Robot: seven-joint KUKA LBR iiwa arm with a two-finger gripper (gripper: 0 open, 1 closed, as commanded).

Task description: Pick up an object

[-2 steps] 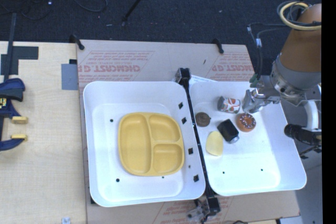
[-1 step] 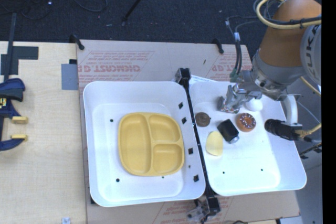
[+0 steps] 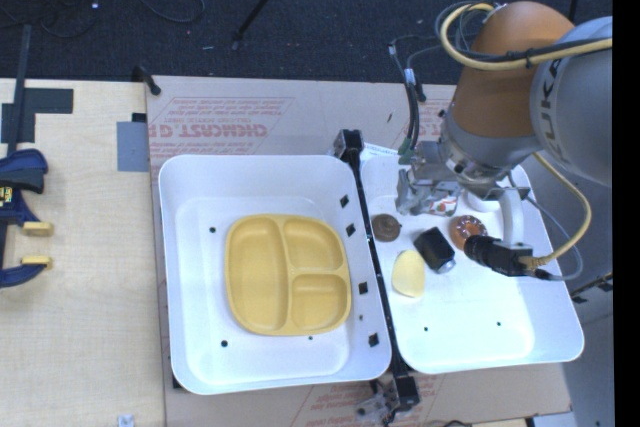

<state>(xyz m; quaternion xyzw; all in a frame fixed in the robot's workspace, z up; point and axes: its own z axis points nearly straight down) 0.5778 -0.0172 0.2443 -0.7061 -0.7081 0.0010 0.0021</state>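
**Objects clustered at the back of the right-hand bin, gripper above them**

Camera view: four small things lie close together in the far half of the right-hand bin (image 3: 500, 335), a shallow white tray with rounded corners and a smooth, glossy floor. A brown disc (image 3: 386, 228), flat and dull, sits nearest the divide between the bins. Just in front of it lies a pale yellow piece (image 3: 408, 274), smooth and rounded, tapering to a point at its top. A small black block (image 3: 435, 249), matte with softened corners, lies tilted beside the yellow piece. Behind the block is an orange-red round thing (image 3: 466, 232) with a mottled surface, partly covered by the robot's hardware, so its full outline is hard to make out.

The gripper (image 3: 428, 200), bare grey metal, hangs over the back of this cluster, between the brown disc and the orange-red thing. Seen from above and crowded by cables, it does not show whether it is open or closed, nor anything held in it. The arm (image 3: 510, 85) above it is a bulky grey shell with a glossy orange band, cut off at the right.

The left-hand bin (image 3: 190, 215) holds a yellow plate (image 3: 288, 273), rounded-rectangular and moulded into three compartments. Both bins rest on a printed cardboard sheet (image 3: 220, 120) on the pale wood-grain tabletop (image 3: 80, 315).
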